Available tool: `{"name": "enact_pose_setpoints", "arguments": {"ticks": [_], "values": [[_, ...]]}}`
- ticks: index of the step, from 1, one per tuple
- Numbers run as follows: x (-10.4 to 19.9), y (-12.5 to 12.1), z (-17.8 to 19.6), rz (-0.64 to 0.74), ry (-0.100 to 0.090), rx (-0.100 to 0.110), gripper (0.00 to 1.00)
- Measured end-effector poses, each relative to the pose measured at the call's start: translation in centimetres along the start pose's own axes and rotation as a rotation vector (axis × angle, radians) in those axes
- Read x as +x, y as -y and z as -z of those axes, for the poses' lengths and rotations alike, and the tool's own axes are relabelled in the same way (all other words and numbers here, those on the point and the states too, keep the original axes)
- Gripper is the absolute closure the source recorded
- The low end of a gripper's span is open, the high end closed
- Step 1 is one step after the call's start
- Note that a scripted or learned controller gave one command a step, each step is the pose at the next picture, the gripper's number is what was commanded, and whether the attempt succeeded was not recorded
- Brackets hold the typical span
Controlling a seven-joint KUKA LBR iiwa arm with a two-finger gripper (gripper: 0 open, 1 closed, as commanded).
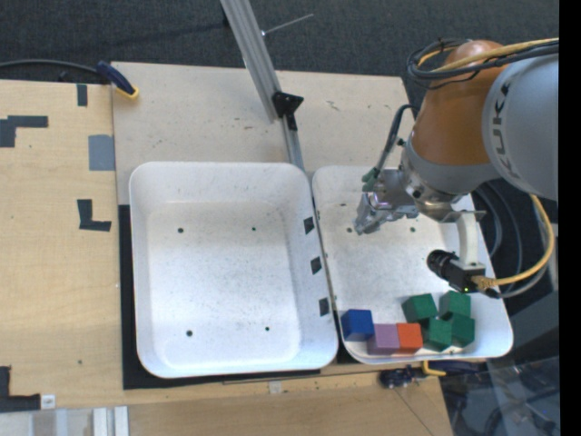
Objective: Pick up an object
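end effector: over right bin, grip state unreadable | blocks: clustered at near edge, green ones overlapping

Both white bins, left and right, look like matt plastic, finely speckled. The bench is pale wood-like board, smooth. The coloured blocks seem matt, possibly foam or wood. The arm's orange band shines glossy; the slanted pole looks like brushed metal.
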State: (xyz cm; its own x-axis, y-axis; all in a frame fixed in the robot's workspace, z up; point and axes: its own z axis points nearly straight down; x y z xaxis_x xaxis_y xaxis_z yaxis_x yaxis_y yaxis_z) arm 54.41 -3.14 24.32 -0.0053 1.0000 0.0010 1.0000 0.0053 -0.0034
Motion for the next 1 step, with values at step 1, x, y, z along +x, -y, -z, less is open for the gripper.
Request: {"name": "enact_pose_setpoints", "arguments": {"ticks": [1], "values": [[4.25,1.31,-0.02,0.0,0.0,-0.001,1.0]]}}
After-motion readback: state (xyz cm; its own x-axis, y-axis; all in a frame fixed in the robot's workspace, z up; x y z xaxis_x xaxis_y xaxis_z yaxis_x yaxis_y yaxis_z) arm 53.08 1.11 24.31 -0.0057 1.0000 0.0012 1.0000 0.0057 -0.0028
